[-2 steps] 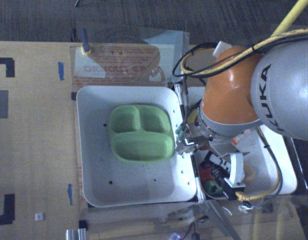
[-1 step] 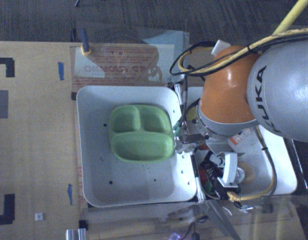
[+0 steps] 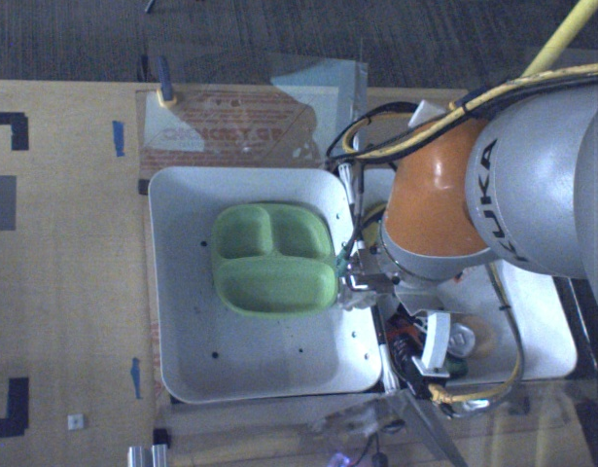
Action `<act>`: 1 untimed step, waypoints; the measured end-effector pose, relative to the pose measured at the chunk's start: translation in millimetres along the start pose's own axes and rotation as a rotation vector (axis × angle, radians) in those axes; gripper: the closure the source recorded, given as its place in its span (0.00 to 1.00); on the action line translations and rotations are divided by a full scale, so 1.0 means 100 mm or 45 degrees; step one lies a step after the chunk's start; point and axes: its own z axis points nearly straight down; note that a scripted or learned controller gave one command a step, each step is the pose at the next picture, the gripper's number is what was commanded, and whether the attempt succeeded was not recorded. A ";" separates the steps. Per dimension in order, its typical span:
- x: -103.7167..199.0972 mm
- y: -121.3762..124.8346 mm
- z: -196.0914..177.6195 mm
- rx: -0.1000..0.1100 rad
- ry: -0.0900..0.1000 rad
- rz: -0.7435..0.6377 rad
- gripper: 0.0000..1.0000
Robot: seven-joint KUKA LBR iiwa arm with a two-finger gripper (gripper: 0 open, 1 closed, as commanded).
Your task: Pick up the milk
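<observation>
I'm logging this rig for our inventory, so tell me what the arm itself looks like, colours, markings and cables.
The arm is a bulky rounded grey body with an orange band above the wrist. Black KUKA lettering runs along the grey shell. Yellow and black cables loop along it. The gripper is a small metallic grey part.

You are looking at a robotics lab: a wooden counter marked with black and blue tape, two white bins, a cabled grey-and-orange industrial arm, and dark carpet beyond.
</observation>
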 end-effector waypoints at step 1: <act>-0.21 -0.01 -1.25 -0.004 -0.001 -0.004 1.00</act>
